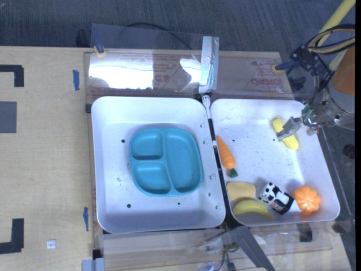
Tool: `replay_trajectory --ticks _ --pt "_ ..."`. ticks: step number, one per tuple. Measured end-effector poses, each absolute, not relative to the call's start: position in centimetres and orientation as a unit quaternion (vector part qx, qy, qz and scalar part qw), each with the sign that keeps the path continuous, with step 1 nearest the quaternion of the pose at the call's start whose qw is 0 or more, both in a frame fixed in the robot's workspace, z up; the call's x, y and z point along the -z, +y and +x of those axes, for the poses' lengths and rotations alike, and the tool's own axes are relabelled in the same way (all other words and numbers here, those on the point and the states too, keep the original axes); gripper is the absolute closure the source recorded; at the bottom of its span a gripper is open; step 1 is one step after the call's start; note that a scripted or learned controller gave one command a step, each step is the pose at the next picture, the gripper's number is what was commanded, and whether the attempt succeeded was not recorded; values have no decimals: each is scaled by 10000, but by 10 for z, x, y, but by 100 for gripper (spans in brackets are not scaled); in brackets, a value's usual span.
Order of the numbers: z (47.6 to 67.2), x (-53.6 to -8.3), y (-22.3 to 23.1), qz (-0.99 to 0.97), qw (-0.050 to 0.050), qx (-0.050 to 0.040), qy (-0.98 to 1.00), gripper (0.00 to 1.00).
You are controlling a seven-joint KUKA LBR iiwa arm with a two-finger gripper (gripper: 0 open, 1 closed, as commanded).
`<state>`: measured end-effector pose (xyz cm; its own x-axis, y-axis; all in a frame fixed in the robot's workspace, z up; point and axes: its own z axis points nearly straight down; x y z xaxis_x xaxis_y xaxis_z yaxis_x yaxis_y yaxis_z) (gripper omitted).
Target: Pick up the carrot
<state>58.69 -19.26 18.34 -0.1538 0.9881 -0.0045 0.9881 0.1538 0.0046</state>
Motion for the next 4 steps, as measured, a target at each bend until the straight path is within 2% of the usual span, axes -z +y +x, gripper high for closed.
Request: replay_trajectory --ticks 1,2,3,4 --pt "601 -241 -213 6831 28 1 7303 0" --pt "622 -207 -223 6221 14 8 7830 0" --pt "622 -208 -223 6221 20 5 7830 0" --pt "535 -141 -223 6323 -50 17 7747 0"
